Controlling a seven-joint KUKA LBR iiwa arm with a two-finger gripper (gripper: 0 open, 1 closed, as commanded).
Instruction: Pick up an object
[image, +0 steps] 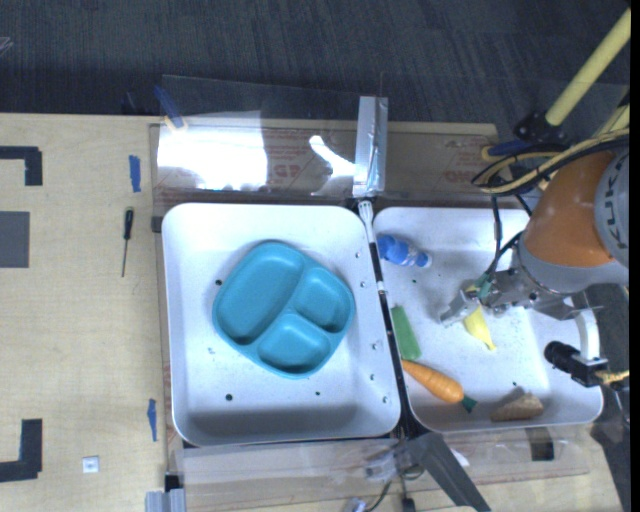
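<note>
The left bin (180, 300) holds a blue plate (285, 305) with three parts, sitting in the middle. The right bin (450, 230) has the small things. A blue toy (400, 252) lies near its top left corner. A green stick (405, 333) lies along its left edge, and a carrot (432, 381) lies just below the stick, near the bottom left corner. The gripper (478, 302) is low over the middle of the right bin, with the arm (570, 225) coming in over the right edge. It is too small and dark to tell if the gripper is open or closed. A yellow piece (481, 328) lies right under it, touching it or very close, and it looks like the thing to pick. It cannot be seen if the piece is held. A brown lump (517, 406) sits by the bottom edge, toward the right corner. Things could go wrong here. The yellow piece is thin and lies at a slant, so the gripper may pinch just its tip and it may slip out on the way up. The gripper may also push it away or close on nothing.
</note>
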